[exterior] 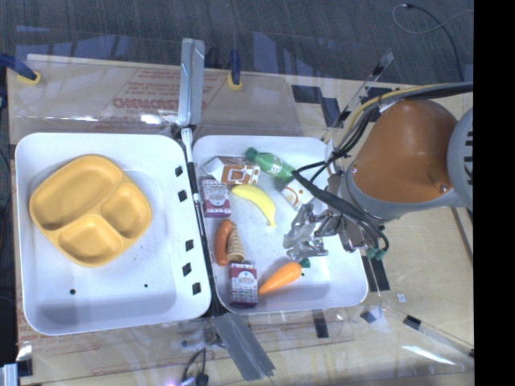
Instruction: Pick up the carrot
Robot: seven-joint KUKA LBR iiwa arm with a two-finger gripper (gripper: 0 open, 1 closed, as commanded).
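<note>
**Carrot's right there under the gripper, but this could easily go sideways**

So the small orange toy carrot with a green stub at its fat end (279, 278) is lying flat near the front edge of the right-hand shallow white bin (351, 289), tilted a bit, pointed end toward the bin's front left. The metal two-finger gripper (302, 236) hangs just above and behind its green end, close but not on it. Nothing sits between the fingers, and honestly I can't tell from this angle whether they're spread or pinched together, too much cable and metal clutter in there.

What worries me:

- A small maroon carton (244, 284) lies just beside the carrot's tip, nearly touching. If the fingers come down along the carrot's length instead of across it, I'd guess one lands on that carton.
- The carrot is tapered and smooth-looking plastic, so a pinch near the thin end would probably squirt it out.
- It's close to the bin's front wall, so a nudge could wedge it there.

Further out in the same bin: a ridged brownish cone-like piece beside an orange-red sausage shape (223, 242), a yellow banana (256, 201), a second maroon carton (215, 197), an orange-and-white box (234, 171) and a green bottle (271, 166). The left white bin (48, 312) holds a yellow divided tray (88, 208), well apart from all this.
</note>
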